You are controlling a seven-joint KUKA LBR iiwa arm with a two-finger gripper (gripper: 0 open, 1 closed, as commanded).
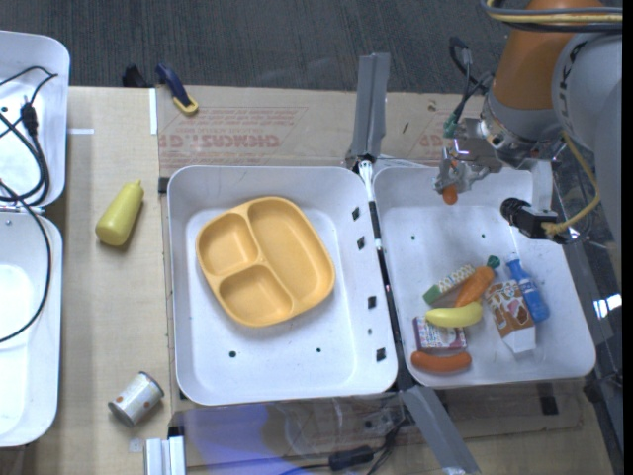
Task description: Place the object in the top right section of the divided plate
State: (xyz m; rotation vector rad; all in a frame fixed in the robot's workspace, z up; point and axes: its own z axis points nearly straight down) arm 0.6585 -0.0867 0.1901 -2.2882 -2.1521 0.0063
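Yellow divided plate [264, 259] lies well left of the end effector [452, 188] clenched on a small orange object [450, 195].

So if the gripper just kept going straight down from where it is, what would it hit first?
Probably the bare floor of the right bin near its top edge. The gripper hangs there, apart from the food pile, though depth is unclear.

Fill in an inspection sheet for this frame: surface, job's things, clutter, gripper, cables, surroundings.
Surface: two shallow white bins side by side on a cardboard-covered bench.
Job's things: yellow three-section divided plate in the left bin; toy banana, carrot, sausage and packets in the right bin.
Clutter: yellow bottle, small tin can on the bench.
Gripper: two-finger gripper above the right bin's far edge; a small orange piece at its tip.
Cables: black cable at far left.
Surroundings: dark floor.
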